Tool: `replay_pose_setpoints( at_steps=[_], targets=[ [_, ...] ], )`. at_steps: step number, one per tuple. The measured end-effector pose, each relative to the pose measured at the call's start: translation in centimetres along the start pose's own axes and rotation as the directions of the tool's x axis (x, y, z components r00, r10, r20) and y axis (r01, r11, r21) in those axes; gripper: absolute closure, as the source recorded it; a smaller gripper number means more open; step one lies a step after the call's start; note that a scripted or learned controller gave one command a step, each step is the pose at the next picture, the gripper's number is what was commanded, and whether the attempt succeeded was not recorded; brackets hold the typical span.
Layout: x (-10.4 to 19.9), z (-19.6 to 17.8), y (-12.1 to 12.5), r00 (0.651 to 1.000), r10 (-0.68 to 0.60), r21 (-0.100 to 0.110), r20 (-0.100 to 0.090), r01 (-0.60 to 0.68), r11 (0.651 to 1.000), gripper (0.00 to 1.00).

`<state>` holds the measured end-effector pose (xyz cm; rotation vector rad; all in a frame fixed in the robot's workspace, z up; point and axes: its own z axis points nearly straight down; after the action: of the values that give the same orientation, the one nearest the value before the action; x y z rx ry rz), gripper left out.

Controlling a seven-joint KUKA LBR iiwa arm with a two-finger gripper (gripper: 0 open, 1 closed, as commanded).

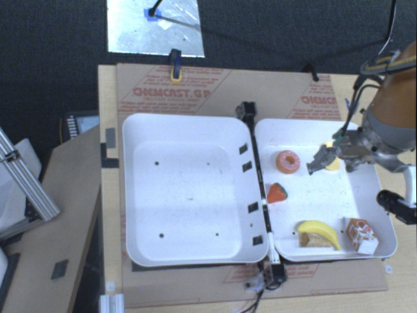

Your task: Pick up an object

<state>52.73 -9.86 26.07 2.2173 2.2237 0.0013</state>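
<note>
over the right bin, claw above a pale yellow piece

over the right-hand shallow white bin (371, 194) the grey claw (332, 156) hangs with its dark fingers spread apart and nothing between them. it sits just beside a small pale yellow object (333, 165), partly hidden by the fingers, which looks like the likely pick; its shape and long axis are too covered to tell.

near it lies a pink-frosted ring doughnut (287, 162), flat, hole facing up. a red strawberry-like toy (277, 193) rests close to the divider between the bins. a yellow curved banana (320, 231) lies along the near wall, its long axis running left to right across the bin, on a brown slice-like piece (314, 240). a small red and white box (360, 235) stands in the near right corner.

the things seem scattered apart so the fingers can drop beside any one. the left white bin (189, 188) sits on the cardboard-covered desk (195, 90).
</note>
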Motion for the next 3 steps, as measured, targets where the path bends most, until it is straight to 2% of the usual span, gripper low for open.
replay_pose_setpoints(
  at_steps=[1,2,3],
  targets=[
    [-7.3,3.8,3.0,1.000,0.005,-0.003,0.003,-0.005,1.000,0.00],
    [-10.9,17.5,3.4,1.000,0.004,0.005,0.000,-0.004,1.000,0.00],
    [-10.7,15.8,3.6,1.000,0.003,-0.003,0.002,-0.003,1.000,1.00]
  ],
)
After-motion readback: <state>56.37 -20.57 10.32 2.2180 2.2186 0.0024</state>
